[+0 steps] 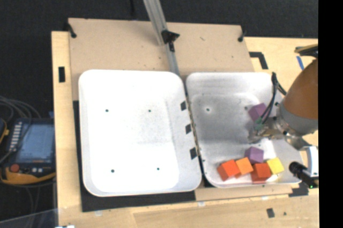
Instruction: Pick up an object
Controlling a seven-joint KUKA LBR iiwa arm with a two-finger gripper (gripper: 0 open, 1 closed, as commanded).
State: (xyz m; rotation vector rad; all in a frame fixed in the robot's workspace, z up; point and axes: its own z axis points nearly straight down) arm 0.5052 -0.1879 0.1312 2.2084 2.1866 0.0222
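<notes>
a: where's the arm point(301, 98) right now?

b: it comes in over the right edge of the right bin point(225, 85), with its gripper point(261, 130) low above the bin floor, towards that right edge.

a: is it gripping anything? spread or pressed together?

b: i cannot tell. the tool is a small dark tangle from up here, and nothing is plainly between its tips.

a: and the things to pick?

b: all in the right bin. one purple block point(258, 111) lies just beside the gripper, on the far side. the rest bunch along the near edge towards the right corner: a second purple block point(255, 154), two orange blocks point(229, 169) point(245, 166) side by side, a red block point(262, 171) and a yellow block point(275, 166). the left bin point(131, 130) holds no blocks.

a: so which step is this?

b: my guess is the approach, lowering onto a target, nothing lifted yet. the purple block by the tool looks the likeliest.

a: what does the next move need?

b: centring over one block, tips either side of it, then closing and lifting straight up. the near-edge cluster is packed tight, so a lone block is safer.
</notes>
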